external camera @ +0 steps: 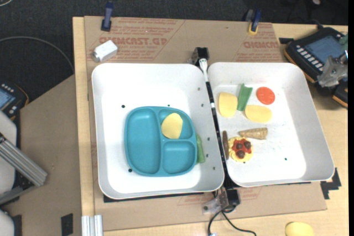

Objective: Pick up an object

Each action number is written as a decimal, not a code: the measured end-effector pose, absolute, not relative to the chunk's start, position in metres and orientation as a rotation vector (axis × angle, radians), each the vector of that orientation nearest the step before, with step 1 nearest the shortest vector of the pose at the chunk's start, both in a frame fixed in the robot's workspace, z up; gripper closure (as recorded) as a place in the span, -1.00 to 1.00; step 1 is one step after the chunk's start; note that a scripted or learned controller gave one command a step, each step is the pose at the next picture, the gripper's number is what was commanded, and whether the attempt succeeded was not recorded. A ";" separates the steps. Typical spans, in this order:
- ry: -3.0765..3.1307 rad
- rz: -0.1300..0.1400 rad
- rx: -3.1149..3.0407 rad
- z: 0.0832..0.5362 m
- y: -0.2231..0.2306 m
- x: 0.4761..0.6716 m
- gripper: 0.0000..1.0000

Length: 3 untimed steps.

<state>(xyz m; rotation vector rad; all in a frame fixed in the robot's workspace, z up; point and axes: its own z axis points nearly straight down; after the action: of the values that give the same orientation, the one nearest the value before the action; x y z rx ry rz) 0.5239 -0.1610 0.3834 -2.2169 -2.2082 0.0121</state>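
Dark carpet surrounds the desk (166,36), which is topped with a cardboard sheet held by two blue clamps (107,16) at the far edge. On it I have two shallow white bins side by side. The left bin (110,91) holds a teal divided tray (145,143) with a yellow piece (172,126) lying in its upper right compartment, and a thin green strip (199,148) sits just beside the tray's right edge. The right bin (293,135) carries the loose toy food: a pale yellow piece (227,104) touching a green stick (244,96), a red-orange round piece (265,95) just beside that, a second yellow piece (258,113) below them, a tan cone-like piece (253,133), and a small pizza-like disc (241,148) with red and dark toppings near the bin's left wall.

As for the end effector, I cannot tell its state from my feed, so I won't call it open or closed. Near the right edge there is a dark handheld controller (315,52) with some grey hardware beside it, too unclear for me to identify.

My read on progress: nothing is lifted, every item rests on a bin floor or in the tray, so the pick has not yet been made. All of it is left: choosing a target, descending, closing and raising. The pieces in the right bin lie apart enough that I would judge the red-orange round piece or the cone an easier grasp than the touching pair
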 end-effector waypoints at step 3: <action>-2.240 -0.018 -2.221 0.518 -0.085 0.491 1.00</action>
<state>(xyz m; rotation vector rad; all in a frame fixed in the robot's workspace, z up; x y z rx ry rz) 0.4912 -0.0848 0.5183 -2.2215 -2.2403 -0.0185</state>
